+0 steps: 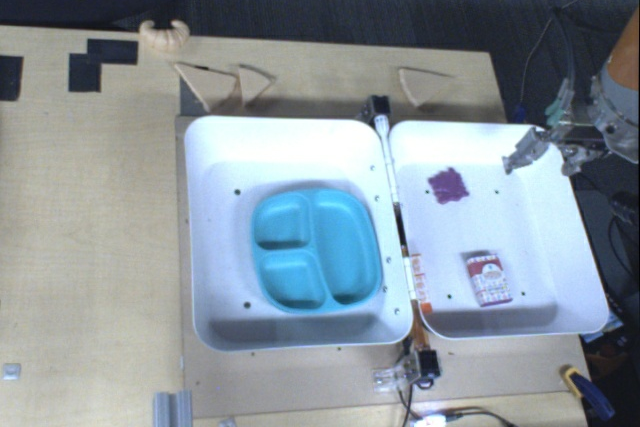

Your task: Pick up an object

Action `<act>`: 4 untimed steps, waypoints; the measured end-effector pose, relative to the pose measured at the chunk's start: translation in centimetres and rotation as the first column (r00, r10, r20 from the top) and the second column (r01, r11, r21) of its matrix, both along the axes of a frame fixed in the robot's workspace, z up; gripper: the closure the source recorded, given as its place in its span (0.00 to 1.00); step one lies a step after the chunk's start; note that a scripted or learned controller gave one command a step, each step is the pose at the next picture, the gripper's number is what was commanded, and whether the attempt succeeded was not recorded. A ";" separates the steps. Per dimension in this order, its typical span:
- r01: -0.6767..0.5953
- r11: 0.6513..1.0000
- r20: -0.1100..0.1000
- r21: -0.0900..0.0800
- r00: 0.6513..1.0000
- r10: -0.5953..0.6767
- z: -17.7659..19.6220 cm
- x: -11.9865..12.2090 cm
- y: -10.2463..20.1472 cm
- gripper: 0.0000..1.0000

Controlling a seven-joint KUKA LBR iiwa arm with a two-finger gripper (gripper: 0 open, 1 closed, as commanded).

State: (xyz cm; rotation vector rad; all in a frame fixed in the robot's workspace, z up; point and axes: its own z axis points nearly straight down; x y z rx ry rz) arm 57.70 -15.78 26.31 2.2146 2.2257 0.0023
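On the bench [90,245], two shallow white bins are sitting side by side, touching along a shared middle edge.

Left bin [215,215]: a turquoise divided tray [317,248] with three compartments is lying flat near the centre, tilted slightly in plan.

Right bin [560,245]: a small purple object [448,185], crumpled and irregular in outline, is resting in the far half toward the left side. A small red-and-white packet [486,278] is lying flat in the near half, well apart from the purple object.

Arm: the grey arm with its orange band [624,65] is reaching in from the right, and the gripper [545,153] is hanging over the far right corner of the right bin, well apart from both items. Its two fingers are standing spread, with nothing between them.

Bench surroundings: a cable [455,412] is trailing along the near edge below the bins, and a small tan object [163,36] is sitting at the far left edge.
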 end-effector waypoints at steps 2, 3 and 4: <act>0.003 1.000 0.005 -0.001 1.000 -0.003 -17.6 -7.2 0.7 0.00; 0.002 1.000 0.011 -0.002 1.000 -0.002 -16.5 -6.9 0.7 1.00; 0.001 1.000 0.001 0.000 1.000 -0.001 -7.6 -8.9 4.4 1.00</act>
